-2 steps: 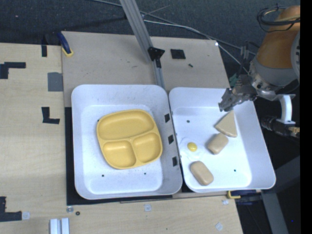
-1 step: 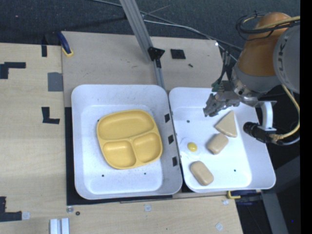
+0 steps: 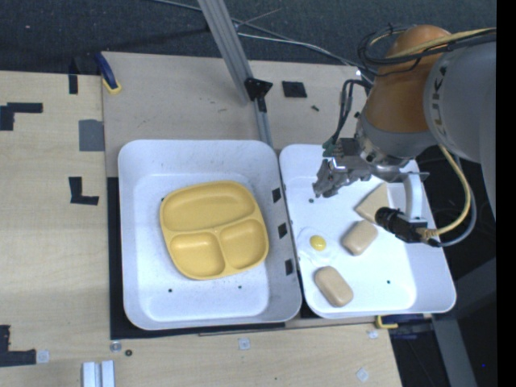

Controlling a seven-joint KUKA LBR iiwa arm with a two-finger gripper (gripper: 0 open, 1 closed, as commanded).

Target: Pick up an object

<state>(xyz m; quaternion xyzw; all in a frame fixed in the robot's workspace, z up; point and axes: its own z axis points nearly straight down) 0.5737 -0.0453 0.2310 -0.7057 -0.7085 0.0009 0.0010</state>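
Note:
The right bin [image 3: 403, 293] holds a small yellow piece [image 3: 318, 243], a tan oblong block [image 3: 359, 238], another tan oblong block [image 3: 333, 286] nearer the front, and a pale tan wedge [image 3: 374, 202] partly under the arm. My gripper [image 3: 326, 182] hangs over the bin's back left part, above and to the left of these things. Its fingers point down at the bare white floor, and nothing shows between them.
The left bin [image 3: 145, 289] holds a yellow divided plate [image 3: 214, 230]. A slanted metal pole [image 3: 234, 51] rises behind the bins. Black cables [image 3: 407, 224] loop off the wrist over the right bin's right side.

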